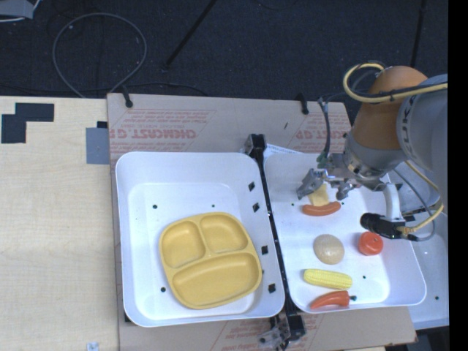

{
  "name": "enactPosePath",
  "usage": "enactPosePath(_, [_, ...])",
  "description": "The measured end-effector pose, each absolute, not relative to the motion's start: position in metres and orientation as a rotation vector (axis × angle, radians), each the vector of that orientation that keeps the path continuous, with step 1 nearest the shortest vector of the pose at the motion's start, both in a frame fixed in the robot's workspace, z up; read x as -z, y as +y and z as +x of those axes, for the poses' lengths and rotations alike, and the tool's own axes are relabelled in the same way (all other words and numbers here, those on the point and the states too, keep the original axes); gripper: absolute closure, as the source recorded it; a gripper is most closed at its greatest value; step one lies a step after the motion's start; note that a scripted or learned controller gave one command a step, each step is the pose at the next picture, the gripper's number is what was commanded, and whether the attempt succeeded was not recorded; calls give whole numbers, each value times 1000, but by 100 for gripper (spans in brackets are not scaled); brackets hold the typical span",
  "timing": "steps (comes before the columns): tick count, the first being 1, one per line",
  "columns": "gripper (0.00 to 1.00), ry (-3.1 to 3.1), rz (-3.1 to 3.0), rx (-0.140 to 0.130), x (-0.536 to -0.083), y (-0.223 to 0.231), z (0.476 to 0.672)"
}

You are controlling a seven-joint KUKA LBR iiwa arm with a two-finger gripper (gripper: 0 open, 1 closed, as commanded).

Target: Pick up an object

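Camera view status: I read the end effector (325,182) as spread open, straddling a yellow wedge (319,196) in the right bin (409,284), just above the toy sausage (321,210). Nothing is gripped. Closing and lifting remain, by my judgement.

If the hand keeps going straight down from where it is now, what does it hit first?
Most likely the small yellow piece lying right under the hand, with the sausage just in front of it. Depth is hard to judge from this slanted view, so it could touch the sausage instead.
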State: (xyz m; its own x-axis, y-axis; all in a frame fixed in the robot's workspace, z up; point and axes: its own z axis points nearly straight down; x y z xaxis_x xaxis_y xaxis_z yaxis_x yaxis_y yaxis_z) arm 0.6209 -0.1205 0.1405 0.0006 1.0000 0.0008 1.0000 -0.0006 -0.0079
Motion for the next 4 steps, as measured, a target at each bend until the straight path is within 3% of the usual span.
enactPosePath(1, [0, -2217, -2217, -8, -87, -119, 620])
enactPosePath(2, [100, -2215, -2223, -5, -100, -120, 620])
enactPosePath(3, [100, -2223, -2222, 2, -156, -116, 629])
enactPosePath(4, [100, -2220, -2226, 2, -214, -120, 621])
